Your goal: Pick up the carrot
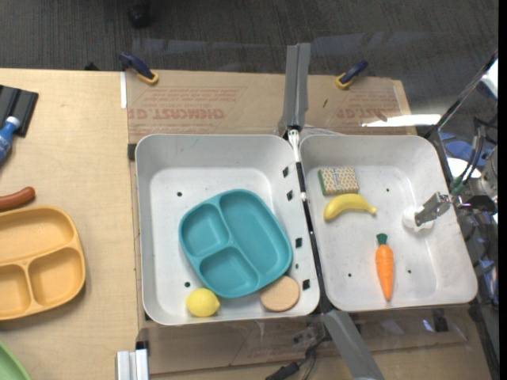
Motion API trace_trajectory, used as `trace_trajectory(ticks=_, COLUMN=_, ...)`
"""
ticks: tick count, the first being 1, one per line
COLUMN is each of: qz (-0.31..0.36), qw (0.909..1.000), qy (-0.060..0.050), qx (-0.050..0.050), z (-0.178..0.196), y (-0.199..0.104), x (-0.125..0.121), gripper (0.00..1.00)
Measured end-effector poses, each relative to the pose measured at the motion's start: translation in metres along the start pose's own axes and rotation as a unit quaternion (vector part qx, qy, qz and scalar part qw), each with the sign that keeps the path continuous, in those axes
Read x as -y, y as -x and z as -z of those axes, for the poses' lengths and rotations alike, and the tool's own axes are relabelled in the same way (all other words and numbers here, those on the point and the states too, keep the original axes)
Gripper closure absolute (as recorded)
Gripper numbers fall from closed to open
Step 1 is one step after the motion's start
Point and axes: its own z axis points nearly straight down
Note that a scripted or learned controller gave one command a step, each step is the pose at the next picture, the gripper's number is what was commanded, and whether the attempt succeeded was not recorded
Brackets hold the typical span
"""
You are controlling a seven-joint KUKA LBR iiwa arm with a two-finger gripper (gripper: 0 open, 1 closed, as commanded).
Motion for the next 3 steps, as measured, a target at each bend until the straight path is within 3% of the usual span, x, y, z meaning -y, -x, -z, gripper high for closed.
trace_trajectory(ticks=1, qz=-0.046, qw=0.999, qy=0.0, qx=0.0, z=-0.103, y=-0.059, x=0.005, gripper=0.0)
trace_trajectory(ticks=2, qz=-0.047, qw=0.9989, qy=0.0, qx=0.0, z=-0.094, y=-0.059, x=0.005, gripper=1.0)
trace_trajectory(ticks=3, qz=-0.047, qw=0.9989, qy=0.0, qx=0.0, z=-0.002, y=-0.135, x=-0.038, gripper=1.0)
